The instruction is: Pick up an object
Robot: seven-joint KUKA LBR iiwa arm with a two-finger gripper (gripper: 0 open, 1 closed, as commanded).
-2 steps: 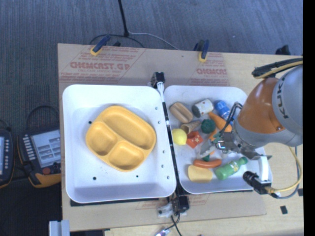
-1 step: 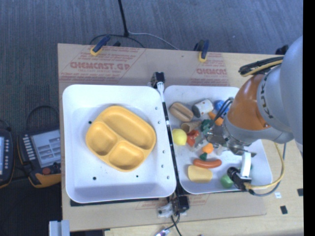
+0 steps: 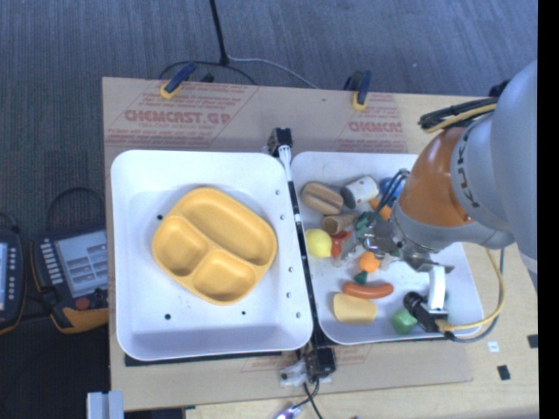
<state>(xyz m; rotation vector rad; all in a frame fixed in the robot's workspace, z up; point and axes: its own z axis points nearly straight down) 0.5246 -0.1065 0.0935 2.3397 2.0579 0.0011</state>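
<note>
The robot's jaws (image 3: 371,244) hovered low in the right bin (image 3: 467,308), just above a small orange toy (image 3: 369,263); whether they were open or closed could not be told.

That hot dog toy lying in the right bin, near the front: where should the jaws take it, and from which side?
Take the hot dog across its middle, coming straight down. It lies flat and long, roughly left to right, so its narrow width suits the jaws. The yellow wedge sits close on its near side, so one jaw probably has little room there; shifting the grip toward the right end may help.
</note>
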